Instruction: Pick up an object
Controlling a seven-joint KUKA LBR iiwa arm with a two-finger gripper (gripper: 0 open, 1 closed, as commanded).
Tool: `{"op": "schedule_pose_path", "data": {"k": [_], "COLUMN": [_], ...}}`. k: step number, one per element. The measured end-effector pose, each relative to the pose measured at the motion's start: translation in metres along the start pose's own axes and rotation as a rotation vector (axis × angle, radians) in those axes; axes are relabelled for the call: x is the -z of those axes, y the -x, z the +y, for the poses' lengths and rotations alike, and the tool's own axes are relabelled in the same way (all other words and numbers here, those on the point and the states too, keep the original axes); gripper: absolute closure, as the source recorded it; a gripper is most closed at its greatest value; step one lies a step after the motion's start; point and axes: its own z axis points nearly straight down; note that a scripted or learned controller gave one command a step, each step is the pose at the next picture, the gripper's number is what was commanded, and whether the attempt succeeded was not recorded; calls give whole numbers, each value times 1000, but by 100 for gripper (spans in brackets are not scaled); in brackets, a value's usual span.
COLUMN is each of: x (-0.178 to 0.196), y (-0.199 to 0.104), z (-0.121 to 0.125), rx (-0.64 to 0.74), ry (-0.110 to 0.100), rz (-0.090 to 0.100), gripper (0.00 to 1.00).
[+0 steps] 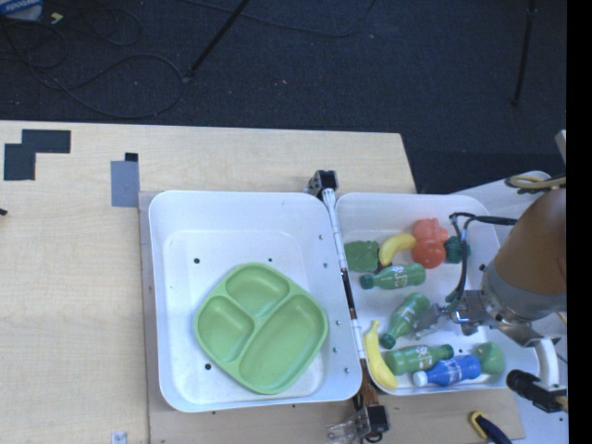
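Claw: we see the gripper (pixel 442 314) low in the right bin, its metal fingers reaching toward the view's left; whether they stand apart or together we cannot tell at this size.
Nearest thing: a green bottle (pixel 406 317) lies slantwise, its upper end touching or just short of the claw's tip; we see nothing clearly caught between the fingers.
Arm: the orange band (pixel 535 243) and grey wrist (pixel 518 296) lean in from the view's right, over the bin's right side.
Right bin (pixel 370 209): above the claw lie another green bottle (pixel 396 277), a small banana (pixel 398 246), a dark green toy (pixel 362 254) and a red-orange toy (pixel 428 242); below it lie a third green bottle (pixel 421 356), a blue bottle (pixel 450 372) and a larger banana (pixel 377 360) against the bin's left wall.
Left bin (pixel 176 220): a green divided plate (pixel 262 326) rests there, well apart from the claw.
Bench (pixel 74 294): pale wood, with dark patches near the far left corner.
Step in hand: we judge this the approach, the claw lowered at the slanted green bottle and no lift begun.
Next move: we judge it calls for the fingers to settle either side of the bottle's body, close firmly, then rise straight.
Risk: the round bottle may roll or slip out, and the crowded neighbours leave little room.
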Motion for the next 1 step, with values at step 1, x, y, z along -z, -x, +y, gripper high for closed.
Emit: {"op": "schedule_pose_path", "data": {"k": [1], "x": [18], "y": [40], "z": [-7], "rx": [-3], "ry": [2], "rz": [-1], "gripper": [0]}}
